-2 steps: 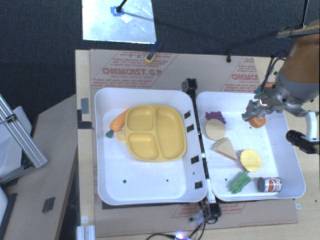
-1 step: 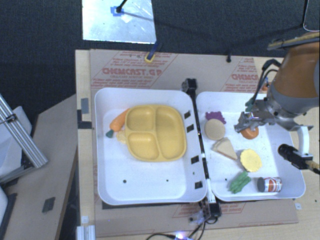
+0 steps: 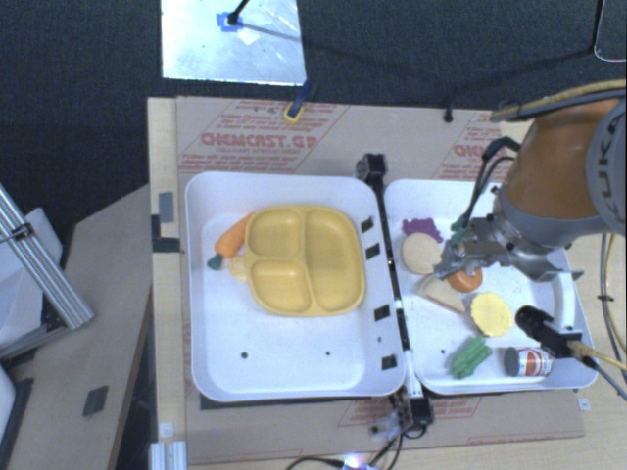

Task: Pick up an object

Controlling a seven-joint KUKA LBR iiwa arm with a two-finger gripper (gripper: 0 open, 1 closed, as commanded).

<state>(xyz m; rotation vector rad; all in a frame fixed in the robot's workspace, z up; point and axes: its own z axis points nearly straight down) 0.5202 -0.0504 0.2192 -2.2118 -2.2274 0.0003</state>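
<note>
My gripper (image 3: 458,260) hangs low over the middle of the right bin (image 3: 568,378), right above a small orange round object (image 3: 467,281) that its tip partly covers. A beige round piece (image 3: 419,254) lies just to its left, and a purple piece (image 3: 423,228) sits behind that. A pale wedge (image 3: 440,301), a yellow disc (image 3: 490,313), a green toy (image 3: 469,357) and a small red and white can (image 3: 529,362) lie nearer the front of the same bin.
The left bin (image 3: 211,360) holds a yellow divided plate (image 3: 299,259) with an orange carrot toy (image 3: 231,237) at its left side. A black-clipped divider (image 3: 387,272) separates the bins. The arm's grey and orange body (image 3: 563,174) overhangs the right bin's back right.
</note>
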